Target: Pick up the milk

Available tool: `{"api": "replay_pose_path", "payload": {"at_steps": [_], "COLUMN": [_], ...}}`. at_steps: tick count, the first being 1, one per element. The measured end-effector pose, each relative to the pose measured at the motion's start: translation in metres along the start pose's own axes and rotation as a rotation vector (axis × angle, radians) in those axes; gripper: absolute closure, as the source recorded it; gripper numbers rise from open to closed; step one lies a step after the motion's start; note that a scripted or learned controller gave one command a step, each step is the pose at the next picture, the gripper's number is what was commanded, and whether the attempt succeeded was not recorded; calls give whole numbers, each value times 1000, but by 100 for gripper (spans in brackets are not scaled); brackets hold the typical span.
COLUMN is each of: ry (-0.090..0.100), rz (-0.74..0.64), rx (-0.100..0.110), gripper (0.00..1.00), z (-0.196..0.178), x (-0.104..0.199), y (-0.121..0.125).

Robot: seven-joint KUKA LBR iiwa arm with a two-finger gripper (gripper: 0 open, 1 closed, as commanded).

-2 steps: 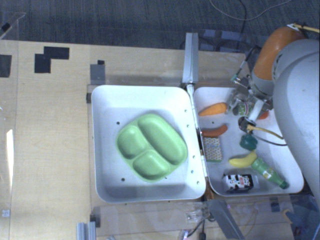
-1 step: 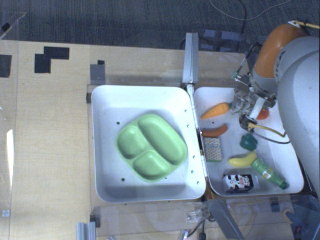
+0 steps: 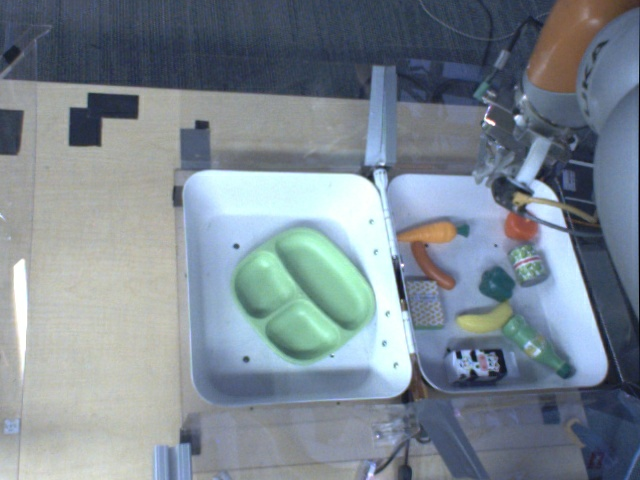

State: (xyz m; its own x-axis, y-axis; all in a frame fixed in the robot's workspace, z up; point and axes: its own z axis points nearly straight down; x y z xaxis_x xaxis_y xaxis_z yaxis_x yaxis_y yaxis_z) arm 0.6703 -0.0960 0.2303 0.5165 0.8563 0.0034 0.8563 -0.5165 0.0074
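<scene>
Arm hanging over the far right corner of the right bin, milk untouched.

The table (image 3: 120,298) is carrying 2 white bins; the left bin (image 3: 215,228), well to the tool's left, is holding a green divided plate (image 3: 303,293). The tool (image 3: 503,173) is hovering at the right bin (image 3: 590,318)'s far edge, and I cannot tell how it is set. The milk (image 3: 476,364) is lying well below the tool at the near edge, with a carrot (image 3: 432,233), banana (image 3: 485,318) and green bottle (image 3: 536,345) sitting between.
</scene>
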Motion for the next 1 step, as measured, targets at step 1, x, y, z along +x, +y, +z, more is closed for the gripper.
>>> {"api": "replay_pose_path", "payload": {"at_steps": [1], "ry": [1], "rz": [-10], "rx": [-5], "gripper": [100], "z": [-11], "x": [2], "y": [0]}}
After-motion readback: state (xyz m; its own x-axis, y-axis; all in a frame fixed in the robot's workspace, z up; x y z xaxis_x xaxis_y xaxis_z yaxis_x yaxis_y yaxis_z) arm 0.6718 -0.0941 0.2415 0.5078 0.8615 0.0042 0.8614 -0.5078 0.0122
